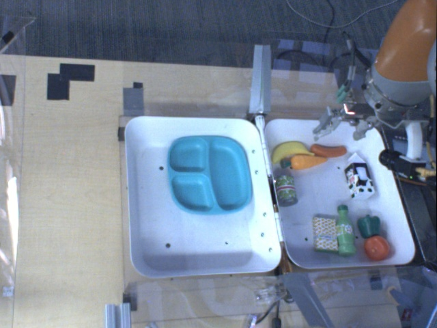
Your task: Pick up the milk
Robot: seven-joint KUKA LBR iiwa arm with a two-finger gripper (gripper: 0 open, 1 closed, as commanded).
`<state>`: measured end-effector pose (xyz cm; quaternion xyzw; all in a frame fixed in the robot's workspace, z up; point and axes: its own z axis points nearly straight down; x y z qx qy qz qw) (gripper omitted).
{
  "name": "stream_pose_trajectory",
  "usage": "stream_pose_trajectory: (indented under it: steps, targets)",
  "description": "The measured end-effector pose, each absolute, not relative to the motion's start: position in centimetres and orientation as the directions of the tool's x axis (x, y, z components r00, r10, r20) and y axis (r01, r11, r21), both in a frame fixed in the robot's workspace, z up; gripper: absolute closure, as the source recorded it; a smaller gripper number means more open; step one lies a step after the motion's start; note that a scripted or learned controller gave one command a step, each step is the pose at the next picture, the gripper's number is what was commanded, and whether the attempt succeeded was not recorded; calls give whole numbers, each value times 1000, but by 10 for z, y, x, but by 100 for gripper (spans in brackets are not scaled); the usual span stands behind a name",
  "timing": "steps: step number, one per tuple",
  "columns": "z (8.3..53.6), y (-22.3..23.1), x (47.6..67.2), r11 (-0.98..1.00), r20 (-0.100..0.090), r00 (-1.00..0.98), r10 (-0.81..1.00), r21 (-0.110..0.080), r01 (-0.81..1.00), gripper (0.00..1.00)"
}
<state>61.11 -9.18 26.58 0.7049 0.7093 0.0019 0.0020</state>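
The milk [359, 180] is a small white carton with black cow patches, lying in the right bin [403, 217] near its right wall. My gripper [342, 128] hangs above the back edge of that bin, up and to the left of the milk and apart from it. Its two fingers are spread open with nothing between them. The grey wrist and orange band rise to the upper right.
A banana [289, 149], carrot [307, 161] and sausage [329, 151] lie just below the gripper. A can [285, 190], green bottle [345, 231], patterned box [326, 233], green pepper [369, 225] and tomato [376, 249] share the right bin. The left bin [147, 203] holds a blue divided plate [208, 173].
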Motion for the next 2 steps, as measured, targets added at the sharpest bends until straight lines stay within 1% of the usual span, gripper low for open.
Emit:
stream_pose_trajectory:
  steps: [1,2]
  targets:
    - [219,-151,554,-29,-1,29,1000,5,1000,0]
    - [114,-166,555,-125,-6,126,992,37,991,0]
